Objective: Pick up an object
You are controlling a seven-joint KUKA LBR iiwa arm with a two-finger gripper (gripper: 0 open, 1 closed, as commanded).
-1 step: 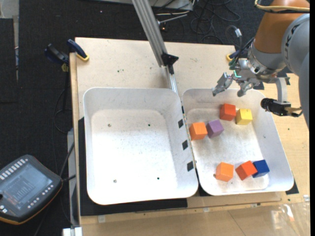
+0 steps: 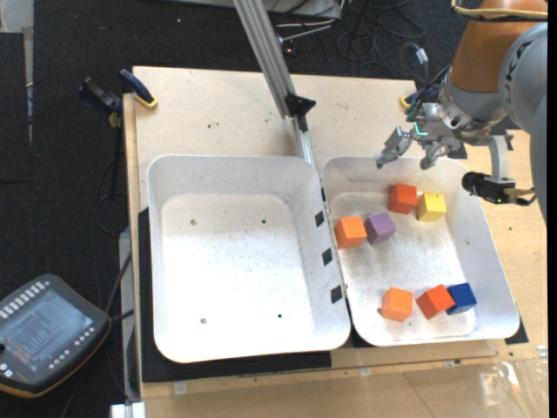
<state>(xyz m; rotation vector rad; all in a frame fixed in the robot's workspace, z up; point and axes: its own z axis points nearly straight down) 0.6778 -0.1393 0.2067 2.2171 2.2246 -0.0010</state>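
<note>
pick not yet made.
hovering gripper [image 2: 412, 151] above right bin [image 2: 487, 259] far rim, fingers spread on nothing; red cube [image 2: 402, 198] lying just beyond, ungrasped.

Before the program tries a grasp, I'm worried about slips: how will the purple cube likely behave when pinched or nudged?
The purple cube looks rigid with flat faces, so it should probably slide, not roll. It seems to touch an orange cube, so a nudge may push both. It looks small and probably light. The gripper is above the bin's far edge.
</note>
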